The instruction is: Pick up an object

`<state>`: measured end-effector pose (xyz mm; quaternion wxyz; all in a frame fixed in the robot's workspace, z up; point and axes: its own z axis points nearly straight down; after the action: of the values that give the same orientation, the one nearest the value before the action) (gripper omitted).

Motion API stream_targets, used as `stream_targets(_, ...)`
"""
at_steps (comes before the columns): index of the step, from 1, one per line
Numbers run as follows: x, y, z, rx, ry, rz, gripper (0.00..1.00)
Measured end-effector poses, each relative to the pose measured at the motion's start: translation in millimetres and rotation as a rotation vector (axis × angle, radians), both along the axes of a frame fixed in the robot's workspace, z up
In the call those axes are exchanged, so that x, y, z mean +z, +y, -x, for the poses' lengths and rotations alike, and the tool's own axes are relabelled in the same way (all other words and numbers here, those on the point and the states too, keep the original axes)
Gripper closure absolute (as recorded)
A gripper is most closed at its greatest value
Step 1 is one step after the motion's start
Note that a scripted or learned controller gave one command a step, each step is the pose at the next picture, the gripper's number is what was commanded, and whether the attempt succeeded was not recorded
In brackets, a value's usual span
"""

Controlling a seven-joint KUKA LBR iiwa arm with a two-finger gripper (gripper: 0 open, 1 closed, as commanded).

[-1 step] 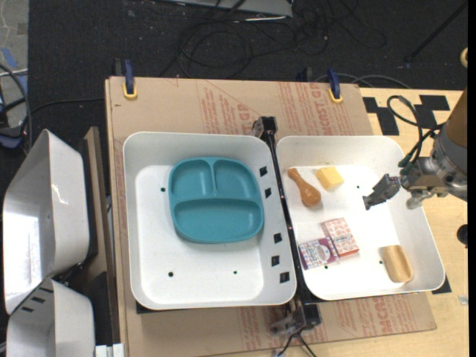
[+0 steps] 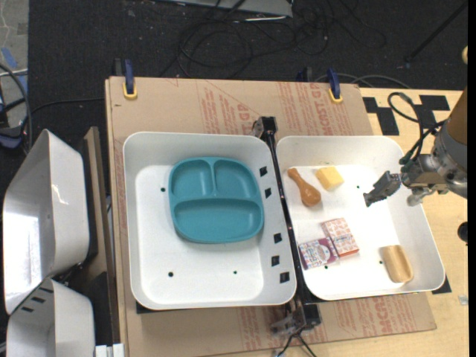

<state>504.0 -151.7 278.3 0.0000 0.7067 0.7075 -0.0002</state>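
The right bin (image 2: 416, 222) holds several small objects. A brown wooden spoon-like piece (image 2: 303, 187) lies near its left wall, with a yellow block (image 2: 329, 177) just right of it. Two pink and white cartons (image 2: 329, 244) lie side by side lower down, and a tan bread-roll shape (image 2: 396, 263) sits at the lower right. My gripper (image 2: 381, 187) hangs dark over the bin's upper right part, right of the yellow block and apart from every object. Nothing shows in its grasp.
A teal divided plate (image 2: 216, 200) lies in the left bin (image 2: 149, 274). A black divider (image 2: 282, 222) runs between the bins. The arm's wrist (image 2: 439, 171) crosses the right bin's right rim. Blue and yellow clamps (image 2: 334, 88) hold the cardboard at the back.
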Motion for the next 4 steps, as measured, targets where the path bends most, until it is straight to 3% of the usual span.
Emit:
stream_targets(3,-153,7,-17,-0.002,0.003,-0.001,0.00)
stream_targets(4,-141,6,-17,-0.003,0.000,0.000,1.00)
